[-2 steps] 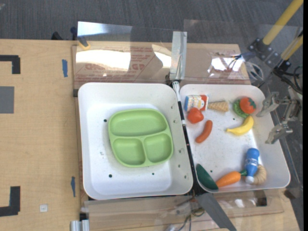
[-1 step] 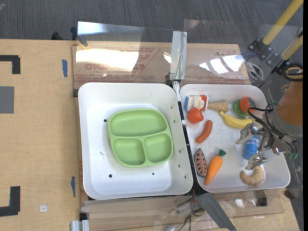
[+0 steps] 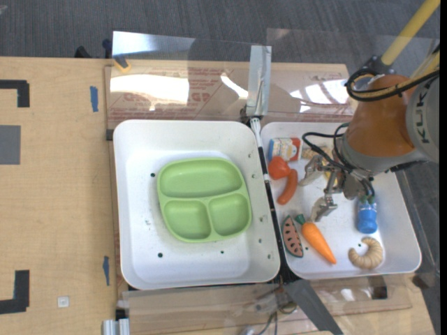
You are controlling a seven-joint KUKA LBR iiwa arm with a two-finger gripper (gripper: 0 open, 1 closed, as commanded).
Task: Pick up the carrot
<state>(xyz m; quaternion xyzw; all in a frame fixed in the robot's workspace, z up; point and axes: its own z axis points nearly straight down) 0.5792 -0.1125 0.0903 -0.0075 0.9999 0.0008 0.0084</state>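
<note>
**Carrot: not yet lifted**

Carrot: lying on the right bin floor, just below my gripper, untouched. My gripper: fingers spread, grasping nothing. Watermelon slice: touching the carrot's leafy end, crowding it. Blue bottle, croissant: beside me, apart.
</note>
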